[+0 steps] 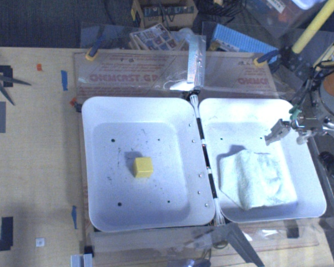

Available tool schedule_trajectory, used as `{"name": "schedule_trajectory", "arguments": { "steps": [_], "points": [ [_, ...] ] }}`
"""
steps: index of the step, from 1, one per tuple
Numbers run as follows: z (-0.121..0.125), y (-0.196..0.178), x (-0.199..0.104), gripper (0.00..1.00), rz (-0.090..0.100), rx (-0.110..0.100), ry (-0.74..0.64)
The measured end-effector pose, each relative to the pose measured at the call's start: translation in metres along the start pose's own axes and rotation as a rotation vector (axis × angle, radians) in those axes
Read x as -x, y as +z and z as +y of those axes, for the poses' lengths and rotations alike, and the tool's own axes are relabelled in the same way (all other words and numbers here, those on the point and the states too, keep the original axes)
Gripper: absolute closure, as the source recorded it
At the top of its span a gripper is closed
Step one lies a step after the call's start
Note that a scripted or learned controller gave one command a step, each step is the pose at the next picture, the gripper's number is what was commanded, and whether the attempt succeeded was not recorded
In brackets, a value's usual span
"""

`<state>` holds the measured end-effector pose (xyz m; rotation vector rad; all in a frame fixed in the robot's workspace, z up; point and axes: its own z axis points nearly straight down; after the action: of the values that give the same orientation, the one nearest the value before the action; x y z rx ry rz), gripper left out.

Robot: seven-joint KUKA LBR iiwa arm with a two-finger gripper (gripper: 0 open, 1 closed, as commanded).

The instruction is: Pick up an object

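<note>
- Nearest you, the table (33, 193) showed bare wood left of the bins.
- The yellow block (143, 167) sat alone near the middle of the left bin (100, 115), flat on its floor.
- A crumpled white cloth (256, 179) lay in the right bin (234, 115), toward its near side.
- Farther back, the end effector (289, 129) hung over the right bin's far right edge, beyond the cloth, apart from it; you could not tell its opening, and nothing showed in it.

Fixed overhead camera, slanted down (both bins (94, 121) framed)
</note>
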<state>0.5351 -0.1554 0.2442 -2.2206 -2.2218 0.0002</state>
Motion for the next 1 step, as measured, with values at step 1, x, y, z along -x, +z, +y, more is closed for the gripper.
{"name": "schedule_trajectory", "arguments": {
  "steps": [1],
  "points": [
    [0.0176, 0.1125, 0.0159, 0.0, 0.0, 0.0, 0.201]
  ]
}}
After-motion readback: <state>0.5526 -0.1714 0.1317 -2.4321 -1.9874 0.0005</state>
